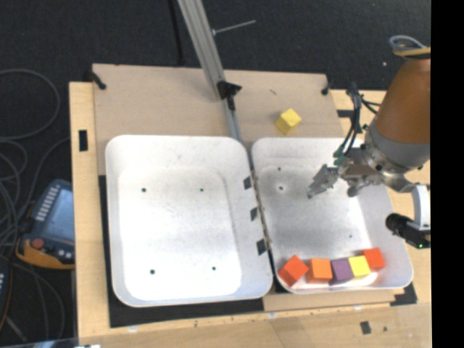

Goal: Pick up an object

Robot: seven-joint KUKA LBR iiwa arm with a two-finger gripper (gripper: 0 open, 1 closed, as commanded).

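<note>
- Five blocks sit in a row against the near wall of the right bin point(377, 216): orange-red block point(293, 269), orange block point(320, 268), purple block point(341, 269), yellow block point(359, 266), red-orange block point(374, 258).
- A yellow cube point(288, 120) lies outside on the table point(167, 100).
- The jaws point(321, 182) hang over the bin's middle, well apart from the row; I can't tell whether they're spread, and nothing shows between them.
- The arm point(402, 114) leans in from the right, wrist angled leftward and down.

a teach pendant point(49, 223) and loose cables point(29, 122) lie left of the bench.
</note>
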